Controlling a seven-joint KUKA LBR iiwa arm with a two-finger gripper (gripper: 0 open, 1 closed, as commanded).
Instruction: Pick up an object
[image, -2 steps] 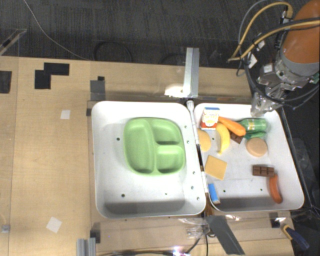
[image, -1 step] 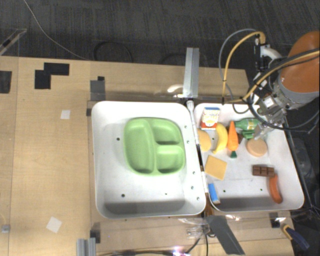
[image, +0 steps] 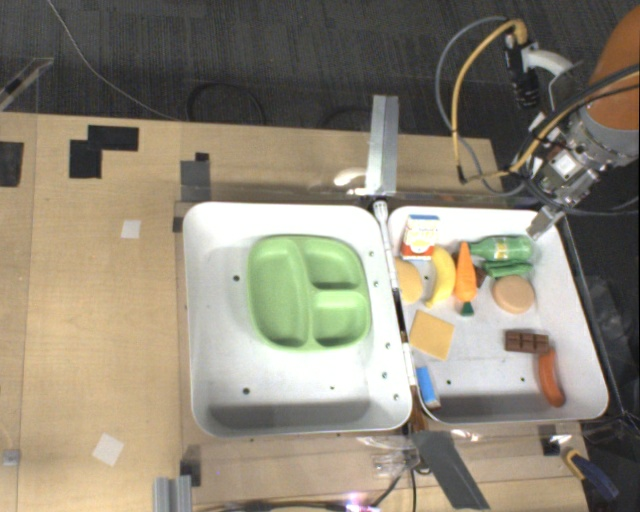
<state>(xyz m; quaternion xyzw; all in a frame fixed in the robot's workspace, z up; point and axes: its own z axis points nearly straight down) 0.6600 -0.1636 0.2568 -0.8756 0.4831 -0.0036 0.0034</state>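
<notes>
Here the desk (image: 90, 330) bears two white bins side by side. The left bin (image: 215, 330) holds a green divided tray (image: 305, 290). The right bin (image: 585, 340) holds the small things: a green bottle (image: 503, 252) lying on its side near the far wall, a yellow banana (image: 442, 276) beside an orange carrot (image: 465, 275), a tan cheese slice (image: 433, 333), a round biscuit (image: 514, 294), a chocolate bar (image: 527, 342), a sausage (image: 551, 379) and a blue stick (image: 427, 385) at the near wall. The grey arm's jaws (image: 543, 222) hang over the far right corner of that bin, just beside the bottle's end; whether they are wide or narrow I cannot tell, and nothing shows between them.
</notes>
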